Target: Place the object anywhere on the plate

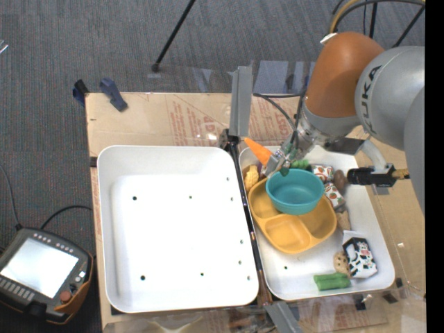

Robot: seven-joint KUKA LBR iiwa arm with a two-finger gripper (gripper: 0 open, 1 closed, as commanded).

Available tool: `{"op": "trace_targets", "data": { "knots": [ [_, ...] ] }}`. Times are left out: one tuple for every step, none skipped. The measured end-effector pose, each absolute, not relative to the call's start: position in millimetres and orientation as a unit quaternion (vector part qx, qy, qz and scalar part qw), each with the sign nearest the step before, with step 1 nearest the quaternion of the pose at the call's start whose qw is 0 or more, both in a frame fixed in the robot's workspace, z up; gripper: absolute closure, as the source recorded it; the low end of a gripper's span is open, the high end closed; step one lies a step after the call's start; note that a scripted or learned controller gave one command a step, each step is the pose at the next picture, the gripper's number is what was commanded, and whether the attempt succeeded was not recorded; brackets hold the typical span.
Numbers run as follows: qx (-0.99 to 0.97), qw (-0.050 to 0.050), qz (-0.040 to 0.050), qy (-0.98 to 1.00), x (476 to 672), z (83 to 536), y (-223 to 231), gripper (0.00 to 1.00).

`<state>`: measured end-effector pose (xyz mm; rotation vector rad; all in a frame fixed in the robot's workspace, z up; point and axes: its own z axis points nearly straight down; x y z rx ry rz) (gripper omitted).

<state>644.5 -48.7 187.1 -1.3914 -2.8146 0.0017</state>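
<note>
A yellow divided plate (295, 231) lies in the right bin (371, 234). A teal bowl (295, 190) stands on the plate's far part. My gripper (279, 163) hangs just behind the bowl's far left rim, near the bin's back left corner. An orange carrot (257, 150) lies just left of it, and a yellow corn piece (251, 178) sits below the carrot by the bin's left wall. Something green (301, 164) peeks out right beside the gripper, partly hidden by it. I see nothing clearly held.
The left bin (173, 224) sits next to the right one. Right of the bowl lie small red-and-white packs (326, 182) and a brown item (339, 180). A cow-patterned carton (359, 257), a cookie (340, 261) and a green block (331, 281) lie near the front.
</note>
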Motion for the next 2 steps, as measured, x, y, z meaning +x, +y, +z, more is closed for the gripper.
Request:
{"op": "trace_targets", "data": {
  "knots": [
    [-0.337,0.001,0.0000,-0.941,638.4,187.1,-12.2,1.00],
    [-0.165,-0.003,-0.0011,-0.986,626.9,254.1,26.0,1.00]
  ]
}}
